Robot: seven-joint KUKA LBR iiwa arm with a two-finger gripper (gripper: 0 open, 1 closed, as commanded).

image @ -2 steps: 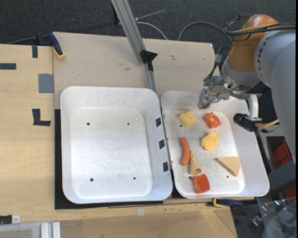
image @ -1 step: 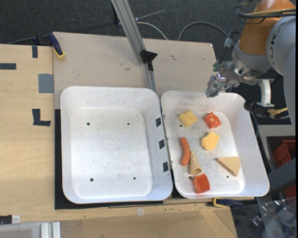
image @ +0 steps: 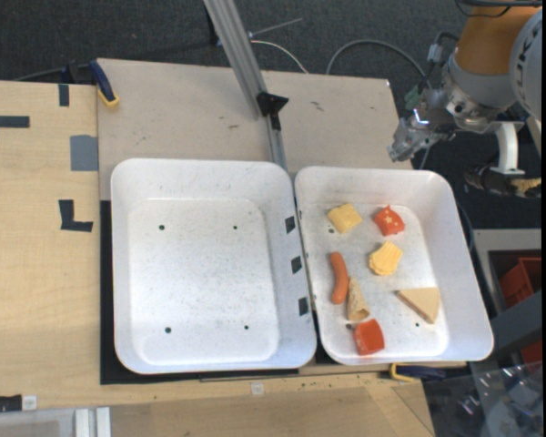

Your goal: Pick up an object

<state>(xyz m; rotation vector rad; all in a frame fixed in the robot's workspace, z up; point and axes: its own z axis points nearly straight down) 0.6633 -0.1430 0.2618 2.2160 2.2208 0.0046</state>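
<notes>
Hovering above the far right corner of the right bin [image: 455, 244], claw [image: 403, 149]; grip state cannot be made out. Nothing seen in it. Below, in that bin: yellow block [image: 344, 218], red piece [image: 389, 220], sausage [image: 338, 278], wedge [image: 420, 303]. Left bin [image: 127, 244] beside it.

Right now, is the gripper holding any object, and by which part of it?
Nothing is held. The gripper hangs above the far right corner of the right bin, apart from the food pieces lying inside it.
</notes>
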